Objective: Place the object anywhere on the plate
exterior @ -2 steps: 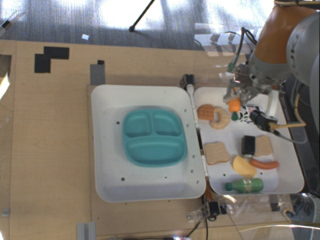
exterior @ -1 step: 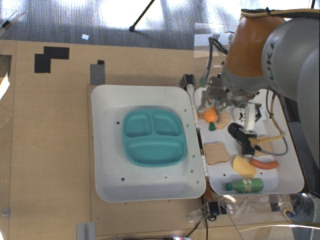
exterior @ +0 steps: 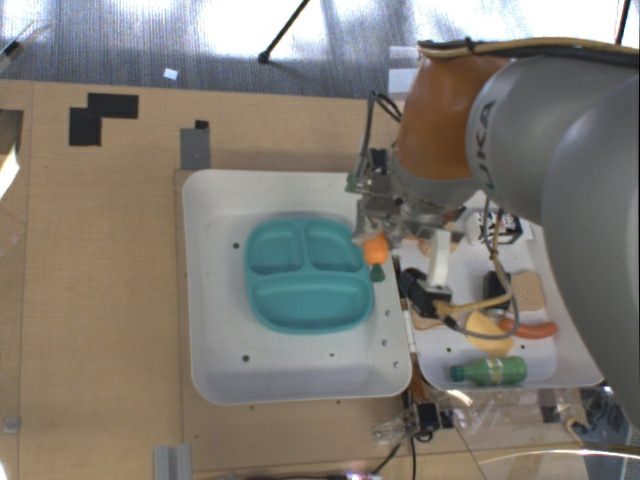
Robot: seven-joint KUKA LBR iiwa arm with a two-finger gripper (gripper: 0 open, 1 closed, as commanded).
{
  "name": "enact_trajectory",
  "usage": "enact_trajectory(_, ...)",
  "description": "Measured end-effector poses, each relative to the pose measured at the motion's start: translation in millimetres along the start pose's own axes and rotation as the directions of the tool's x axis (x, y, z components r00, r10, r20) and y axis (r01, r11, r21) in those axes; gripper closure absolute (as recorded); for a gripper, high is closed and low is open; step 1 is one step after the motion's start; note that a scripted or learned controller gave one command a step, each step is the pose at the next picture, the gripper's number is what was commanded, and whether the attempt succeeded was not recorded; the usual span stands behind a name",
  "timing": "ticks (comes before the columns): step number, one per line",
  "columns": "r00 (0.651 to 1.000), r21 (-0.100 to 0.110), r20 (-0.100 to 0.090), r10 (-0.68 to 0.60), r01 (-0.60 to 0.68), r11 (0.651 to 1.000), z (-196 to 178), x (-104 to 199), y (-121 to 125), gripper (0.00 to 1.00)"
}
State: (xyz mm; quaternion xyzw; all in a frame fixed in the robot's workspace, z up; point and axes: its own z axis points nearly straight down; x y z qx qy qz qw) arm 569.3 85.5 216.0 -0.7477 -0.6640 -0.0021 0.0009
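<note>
A teal divided plate (exterior: 305,286) lies in the left white bin (exterior: 225,368). My gripper (exterior: 378,240) hangs at the plate's right rim, near the wall between the two bins. A small orange toy with a green end (exterior: 375,252), like a carrot, sits between the fingertips, and the gripper is shut on it. The toy hangs just over the plate's right edge, beside the upper right compartment. The grey arm with its orange band covers much of the right bin.
The right bin (exterior: 575,373) holds a bread slice (exterior: 528,290), a red sausage (exterior: 534,329), a yellow piece (exterior: 484,326) and a green bottle (exterior: 490,371). Bare white bin floor surrounds the plate on its left and front.
</note>
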Motion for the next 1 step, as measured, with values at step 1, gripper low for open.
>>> enact_trajectory(1,1.0,-0.002,0.003,0.006,-0.006,1.0,-0.6,-4.2,1.2,0.0)
